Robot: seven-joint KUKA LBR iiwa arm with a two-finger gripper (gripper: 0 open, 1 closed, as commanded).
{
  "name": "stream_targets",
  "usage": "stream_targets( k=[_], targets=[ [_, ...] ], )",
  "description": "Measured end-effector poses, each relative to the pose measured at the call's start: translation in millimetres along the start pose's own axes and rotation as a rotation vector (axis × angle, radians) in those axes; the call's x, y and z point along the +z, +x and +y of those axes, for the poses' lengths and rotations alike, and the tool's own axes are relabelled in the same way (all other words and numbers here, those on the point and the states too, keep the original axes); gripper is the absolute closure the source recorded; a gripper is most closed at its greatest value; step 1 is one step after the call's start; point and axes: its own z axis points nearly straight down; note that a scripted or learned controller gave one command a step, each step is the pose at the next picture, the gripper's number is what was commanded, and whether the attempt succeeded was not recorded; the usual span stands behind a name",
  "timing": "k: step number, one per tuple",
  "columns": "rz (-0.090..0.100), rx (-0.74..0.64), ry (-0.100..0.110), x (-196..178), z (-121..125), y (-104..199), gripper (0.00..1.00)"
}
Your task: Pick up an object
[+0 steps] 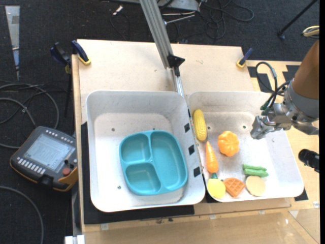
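Note:
The right bin (pixel 231 101) holds several toy foods. A yellow corn cob (pixel 200 124) lies at its left side, with a carrot (pixel 211 158) below it. An orange pumpkin-like piece (pixel 228 143) sits in the middle. Along the front edge lie a yellow lemon piece (pixel 216 188), an orange waffle (pixel 234 186) and a tan cookie (pixel 255 185), with a green bean pod (pixel 254 170) just above them. My gripper (pixel 257 129) hangs over the right part of this bin, to the right of the orange piece and apart from it. Nothing shows between its fingers.
The left bin (pixel 101 121) holds a teal divided plate (pixel 151 161). A slanted metal pole (pixel 158 27) runs from the top down to the bins' shared wall. Clamps (pixel 244 58) sit at the bench's back corners. A teach pendant (pixel 43 158) lies on the floor at left.

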Motion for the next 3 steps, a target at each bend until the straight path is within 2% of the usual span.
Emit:
stream_targets(
  k=[1, 2, 3],
  targets=[
    [0.003, -0.003, 0.007, 13, 15, 51, 1.0],
    [0.003, -0.004, 0.003, 7, 40, 100, 1.0],
    [0.002, -0.004, 0.005, 25, 64, 144, 1.0]
  ],
)
